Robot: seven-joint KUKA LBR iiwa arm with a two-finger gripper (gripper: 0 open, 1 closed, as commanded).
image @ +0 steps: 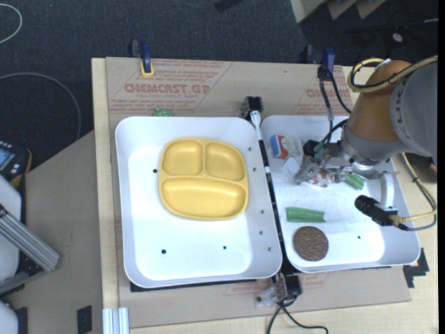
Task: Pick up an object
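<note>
Camera view | claw [321,174] low in right white bin [396,252], over small cluttered items | finger state: cannot tell | flat green rectangular piece [305,214] just beside, free | advice: descend centred, squeeze gently.

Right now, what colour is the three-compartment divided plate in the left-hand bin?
Yellow: the divided plastic plate is plain pale yellow, clearest in the camera view.

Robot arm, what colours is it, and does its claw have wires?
The arm is a fat, rounded grey tube with a wide orange band above the wrist. Below that sits a silver-grey wrist ring. The claw is small, made of grey metal and black parts. A yellow cable loops over the orange part, and dark cables run beside it.
</note>
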